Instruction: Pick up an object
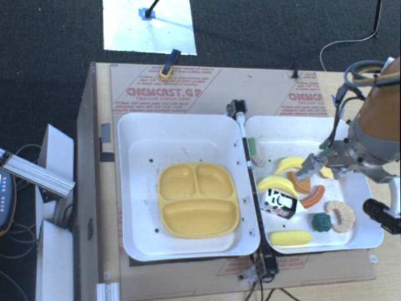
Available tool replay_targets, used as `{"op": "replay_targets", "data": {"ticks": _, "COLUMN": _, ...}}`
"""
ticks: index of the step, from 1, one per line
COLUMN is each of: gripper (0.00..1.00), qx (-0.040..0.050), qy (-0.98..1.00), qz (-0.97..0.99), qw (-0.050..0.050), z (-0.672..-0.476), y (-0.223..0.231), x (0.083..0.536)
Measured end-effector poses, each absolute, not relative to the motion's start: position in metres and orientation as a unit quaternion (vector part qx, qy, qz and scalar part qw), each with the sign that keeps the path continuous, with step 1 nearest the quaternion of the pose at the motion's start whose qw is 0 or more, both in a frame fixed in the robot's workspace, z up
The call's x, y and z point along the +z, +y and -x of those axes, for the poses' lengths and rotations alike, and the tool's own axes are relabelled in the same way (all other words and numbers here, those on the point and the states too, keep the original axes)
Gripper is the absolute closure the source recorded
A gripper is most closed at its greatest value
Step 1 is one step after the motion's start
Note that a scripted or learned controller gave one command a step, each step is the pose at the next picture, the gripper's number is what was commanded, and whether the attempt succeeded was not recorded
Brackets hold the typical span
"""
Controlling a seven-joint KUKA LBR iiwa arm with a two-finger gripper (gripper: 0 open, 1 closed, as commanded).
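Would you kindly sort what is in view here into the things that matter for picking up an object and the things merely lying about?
Belonging to the job:
- gripper, over the right bin
- banana
- orange sausage
- corn cob
- green broccoli piece
- beige ring
- black-and-white item

Just lying about:
- yellow divided plate in the left bin
- cardboard sheet under both bins

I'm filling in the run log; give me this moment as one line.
arm: reaching over right bin | tool: low beside banana | grasp: not confirmed | left bin: yellow tray
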State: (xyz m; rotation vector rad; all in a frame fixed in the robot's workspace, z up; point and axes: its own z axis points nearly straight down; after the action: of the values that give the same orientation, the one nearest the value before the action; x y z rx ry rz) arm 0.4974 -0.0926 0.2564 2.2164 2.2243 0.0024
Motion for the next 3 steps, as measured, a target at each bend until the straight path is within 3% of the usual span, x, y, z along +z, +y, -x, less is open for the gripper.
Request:
{"op": "replay_targets", "data": {"ticks": 1, "gripper": 0.0, "qx": 0.0038, "qy": 0.707, "qz": -0.708, "qw": 0.007, "z": -0.512, "y": -0.117, "x": 0.118}}
{"op": "replay_targets", "data": {"ticks": 2, "gripper": 0.0, "qx": 0.0007, "qy": 0.708, "qz": -0.706, "qw": 0.001, "z": -0.641, "y": -0.133, "x": 0.091}}
{"op": "replay_targets", "data": {"ticks": 3, "gripper": 0.0, "qx": 0.0008, "qy": 0.708, "qz": -0.706, "qw": 0.003, "z": -0.669, "y": -0.197, "x": 0.128}}
